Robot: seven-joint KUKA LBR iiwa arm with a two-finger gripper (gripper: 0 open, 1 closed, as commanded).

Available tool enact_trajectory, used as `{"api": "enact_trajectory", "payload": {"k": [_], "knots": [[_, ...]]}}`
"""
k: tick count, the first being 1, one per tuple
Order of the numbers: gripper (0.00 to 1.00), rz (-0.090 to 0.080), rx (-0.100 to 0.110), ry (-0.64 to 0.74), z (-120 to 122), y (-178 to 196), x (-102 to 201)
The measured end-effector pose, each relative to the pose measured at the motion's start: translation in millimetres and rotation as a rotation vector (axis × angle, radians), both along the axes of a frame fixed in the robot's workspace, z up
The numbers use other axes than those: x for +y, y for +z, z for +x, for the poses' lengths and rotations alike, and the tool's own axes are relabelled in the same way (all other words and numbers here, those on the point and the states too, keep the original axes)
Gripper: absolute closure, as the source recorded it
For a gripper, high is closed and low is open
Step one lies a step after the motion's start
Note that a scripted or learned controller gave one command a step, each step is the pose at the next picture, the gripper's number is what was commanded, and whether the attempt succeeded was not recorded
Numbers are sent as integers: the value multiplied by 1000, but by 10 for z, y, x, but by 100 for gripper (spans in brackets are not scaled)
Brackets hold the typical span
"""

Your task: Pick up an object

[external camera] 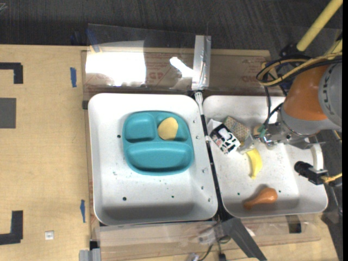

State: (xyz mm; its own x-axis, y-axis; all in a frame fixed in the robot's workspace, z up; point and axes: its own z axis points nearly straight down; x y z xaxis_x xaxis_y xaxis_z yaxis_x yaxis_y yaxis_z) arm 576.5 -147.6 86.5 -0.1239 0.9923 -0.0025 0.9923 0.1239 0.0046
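The end effector (260, 136) is hovering over the right bin (304, 200), just above the banana (254, 162); whether it is spread or closed cannot be told, and nothing is visibly held. The banana, lying near the bin's middle, is probably the likeliest target: it looks like a light, smooth toy, likely stiff and somewhat slippery, best pinched across its narrow curved body at mid-length. Sharing that bin are a black-and-white printed box (224, 140), a perforated piece (236, 126) and an orange pear-shaped object (261, 197). The left bin (109, 200) is carrying a teal divided tray (157, 159) with a yellow rounded piece (168, 128) sitting in its upper right compartment.
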Motion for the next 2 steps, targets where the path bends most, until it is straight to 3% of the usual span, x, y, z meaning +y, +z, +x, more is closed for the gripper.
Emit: {"api": "enact_trajectory", "payload": {"k": [1, 2], "knots": [[100, -2, 2, -3, -2, 83, -11], [100, 3, 6, -32, -3, 1248, 894]]}}
